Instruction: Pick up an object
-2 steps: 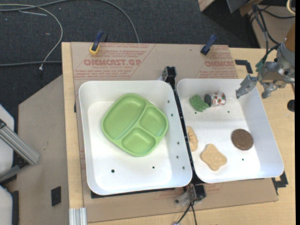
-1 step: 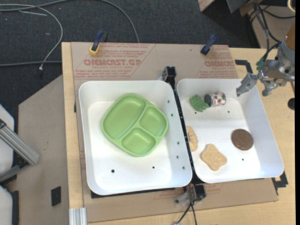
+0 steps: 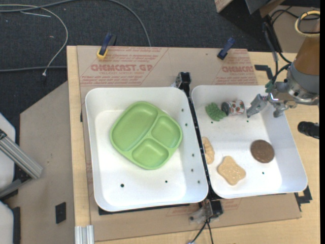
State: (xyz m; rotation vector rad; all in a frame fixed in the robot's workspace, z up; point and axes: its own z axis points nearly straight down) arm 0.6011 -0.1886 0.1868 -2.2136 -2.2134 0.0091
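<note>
While I watched the feed, the pickable stuff all sat in the right bin (image 3: 297,159): a green leafy piece (image 3: 216,111) and a small patterned cup-like item (image 3: 235,107) side by side near the far wall, a brown round disc (image 3: 262,151) toward the right, a tan toast-shaped piece (image 3: 231,170) near the front, and a pale tan bit (image 3: 207,150) against the bin's left wall. The gripper (image 3: 267,104) hung over the far right part of that bin, just right of the patterned item, fingers spread apart w/ nothing between them, as far as I could tell. Arm came in from the right, orange band above the wrist. Left bin (image 3: 96,136) held a green divided plate (image 3: 146,134), sitting skewed. Both bins rested on a cardboard sheet (image 3: 127,65), blue clamps (image 3: 105,44) at its far edge.
</note>
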